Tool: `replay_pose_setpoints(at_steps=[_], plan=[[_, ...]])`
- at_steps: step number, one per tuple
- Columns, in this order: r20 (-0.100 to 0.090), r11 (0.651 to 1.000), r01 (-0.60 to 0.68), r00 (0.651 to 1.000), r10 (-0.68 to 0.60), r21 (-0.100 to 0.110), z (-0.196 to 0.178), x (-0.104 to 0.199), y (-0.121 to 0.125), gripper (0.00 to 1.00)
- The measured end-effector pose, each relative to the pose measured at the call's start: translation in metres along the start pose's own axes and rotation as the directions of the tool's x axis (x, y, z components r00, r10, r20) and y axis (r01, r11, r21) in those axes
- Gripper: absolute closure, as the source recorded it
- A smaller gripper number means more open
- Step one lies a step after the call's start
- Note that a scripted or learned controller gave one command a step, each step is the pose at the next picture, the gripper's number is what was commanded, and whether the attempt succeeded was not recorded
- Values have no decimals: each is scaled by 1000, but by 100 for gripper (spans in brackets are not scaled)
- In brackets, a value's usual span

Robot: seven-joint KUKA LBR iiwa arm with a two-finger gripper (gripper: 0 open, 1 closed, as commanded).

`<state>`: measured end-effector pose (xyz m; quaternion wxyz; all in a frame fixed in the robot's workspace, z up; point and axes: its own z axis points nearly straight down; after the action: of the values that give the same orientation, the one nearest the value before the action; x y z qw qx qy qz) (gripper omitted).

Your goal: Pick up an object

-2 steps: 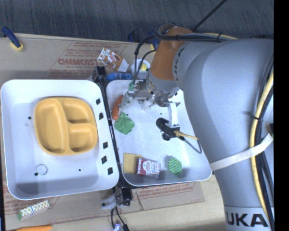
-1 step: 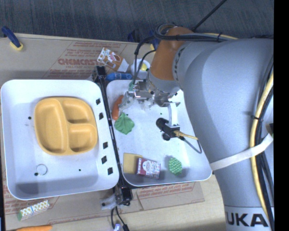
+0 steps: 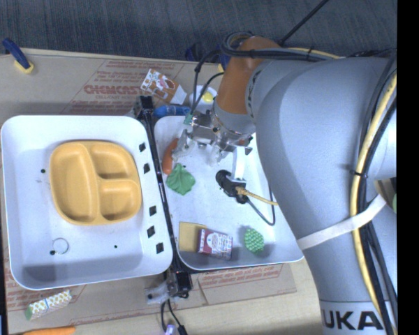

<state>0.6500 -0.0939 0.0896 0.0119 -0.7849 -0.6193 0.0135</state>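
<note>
The right bin point(image 3: 283, 246) is reached into by the arm, and the gripper point(image 3: 208, 139) is seen low over that bin's far end; whether anything is held there cannot be told from this slant. Well to the gripper's left, in the left bin point(image 3: 17, 208), a yellow compartment tray point(image 3: 94, 181) lies flat; it is judged stiff, broad and smooth, so only a rim would offer a hold. Well below the gripper, at the near end of the right bin, a small red box point(image 3: 215, 243) rests against a tan block point(image 3: 188, 236); the box is judged light and rigid, best taken across its short sides. Just below and left of the gripper lies a green leafy piece point(image 3: 181, 181), probably soft and light, to be pinched at its thickest fold. Just left of the gripper an orange carrot-like piece point(image 3: 169, 157) lies, likely smooth and prone to roll. A green knobbly ball point(image 3: 253, 240) beside the box is judged slippery.
</note>
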Motion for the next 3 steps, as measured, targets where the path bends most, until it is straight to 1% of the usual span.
replay_pose_setpoints(at_steps=[1, 2, 3], plan=[[-10, 995, -89, 996, 89, -33, -104, 52, -9, 0], [-11, 984, -176, 984, 176, -31, -102, 44, -8, 0], [-17, 932, -362, 932, 362, -29, -102, 32, -5, 0]])
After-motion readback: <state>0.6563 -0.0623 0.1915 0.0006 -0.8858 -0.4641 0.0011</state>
